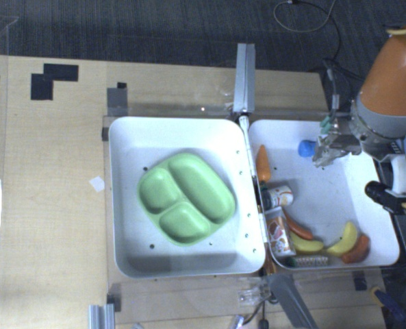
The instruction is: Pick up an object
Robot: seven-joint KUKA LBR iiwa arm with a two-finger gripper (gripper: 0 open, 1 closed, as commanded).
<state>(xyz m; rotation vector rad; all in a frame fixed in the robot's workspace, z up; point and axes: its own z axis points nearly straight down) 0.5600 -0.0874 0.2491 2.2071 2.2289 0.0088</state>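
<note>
Seen from above: two white bins side by side on a bench. Gripper (333,146) low over the upper part of the right bin (339,204), at the frame's right; open or shut impossible to tell. Nearest object a small blue piece (306,148), just left of the gripper, close enough perhaps to touch. Further down-left, along the bin's left wall, an upright carrot (263,164) and a can (278,197). Banana (345,239) at lower right.
</note>
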